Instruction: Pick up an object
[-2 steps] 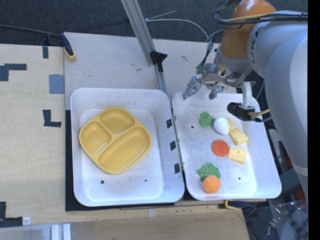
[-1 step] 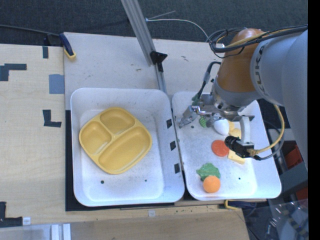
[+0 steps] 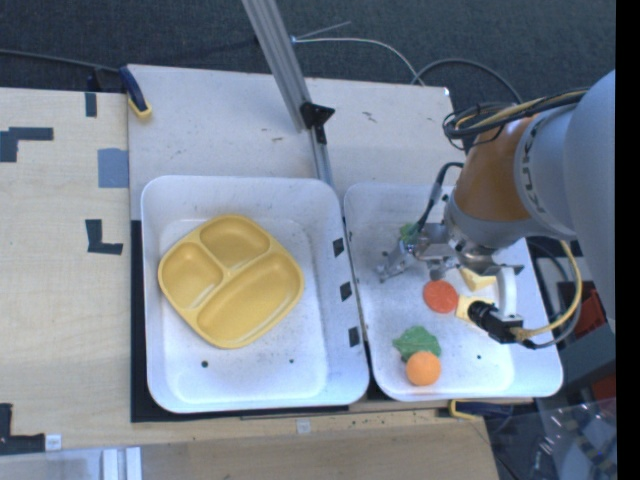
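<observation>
Camera view, one frame. The arm comes in from the right over the right bin (image 3: 492, 370), its orange band above the bin's far right part. The gripper (image 3: 395, 264) sits low in the left half of that bin, near the wall it shares with the left bin (image 3: 180, 368). How far the gripper is open: cannot tell from this angle. No object is seen in its grasp.

Right bin contents:
- Small green piece (image 3: 408, 233) just beside the gripper on its far side, partly hidden by the wrist. Contact: cannot tell.
- Red ball (image 3: 440, 296) on the bin floor, near the gripper and to its right, apart from it.
- Orange ball (image 3: 424, 369) near the front edge, well apart from the gripper.
- Green leafy piece (image 3: 415, 342) touching the orange ball's far side.

Left bin: yellow divided plate (image 3: 232, 278) with three compartments, lying flat, set at a diagonal.

Bench: a metal bar (image 3: 275, 43) slants down from the top edge toward the gap between the bins.
</observation>
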Controlling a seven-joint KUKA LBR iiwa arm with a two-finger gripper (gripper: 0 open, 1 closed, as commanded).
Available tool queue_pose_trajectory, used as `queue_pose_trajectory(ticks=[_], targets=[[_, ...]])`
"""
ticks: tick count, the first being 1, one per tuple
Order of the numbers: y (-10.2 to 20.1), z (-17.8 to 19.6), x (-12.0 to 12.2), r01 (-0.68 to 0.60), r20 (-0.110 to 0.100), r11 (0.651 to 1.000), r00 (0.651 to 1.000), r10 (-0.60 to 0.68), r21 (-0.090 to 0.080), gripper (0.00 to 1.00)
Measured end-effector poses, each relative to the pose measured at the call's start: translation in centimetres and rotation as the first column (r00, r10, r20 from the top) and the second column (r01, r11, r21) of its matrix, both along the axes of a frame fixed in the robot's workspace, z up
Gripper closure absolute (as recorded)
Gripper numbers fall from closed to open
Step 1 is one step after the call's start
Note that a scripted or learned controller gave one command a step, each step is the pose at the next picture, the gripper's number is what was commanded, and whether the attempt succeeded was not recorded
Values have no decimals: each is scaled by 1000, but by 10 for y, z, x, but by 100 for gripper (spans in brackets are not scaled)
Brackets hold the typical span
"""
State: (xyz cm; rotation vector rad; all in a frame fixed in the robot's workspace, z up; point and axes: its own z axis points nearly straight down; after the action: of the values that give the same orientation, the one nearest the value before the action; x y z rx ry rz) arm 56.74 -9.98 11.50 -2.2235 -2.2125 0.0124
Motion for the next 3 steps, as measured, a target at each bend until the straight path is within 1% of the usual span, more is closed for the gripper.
queue_pose_trajectory(ticks=[1,2,3], targets=[[4,4,2,-6,7,1000,1000,6,3,0],[4,4,2,-6,7,1000,1000,6,3,0],[-7,-28,16,-6,8,1000,1000,6,0,0]])
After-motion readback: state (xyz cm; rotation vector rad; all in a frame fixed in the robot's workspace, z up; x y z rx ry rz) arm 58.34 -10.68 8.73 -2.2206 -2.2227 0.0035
